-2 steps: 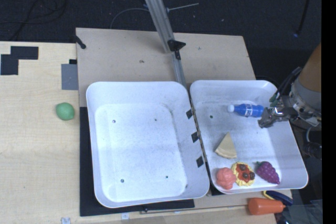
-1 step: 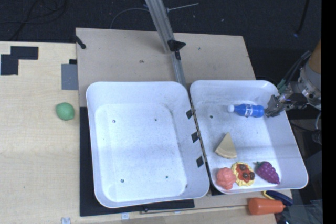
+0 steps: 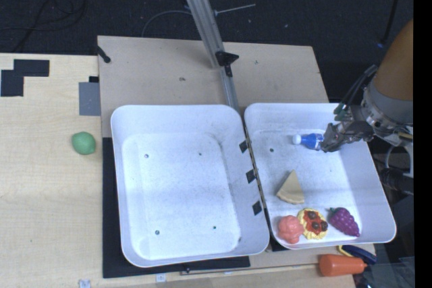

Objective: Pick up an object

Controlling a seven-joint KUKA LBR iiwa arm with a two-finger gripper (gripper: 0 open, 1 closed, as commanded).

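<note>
Gripper (image 3: 332,139) sits low over the right bin (image 3: 378,212), and I can't tell how it is set. Just to its left, touching or nearly so, lies a small blue bottle (image 3: 310,141) with a white cap, on its side, long axis running left-right toward the tool. Nearer me rest a tan wedge (image 3: 291,188), a pink lump (image 3: 289,228) and glossy purple grapes (image 3: 343,220).
</note>
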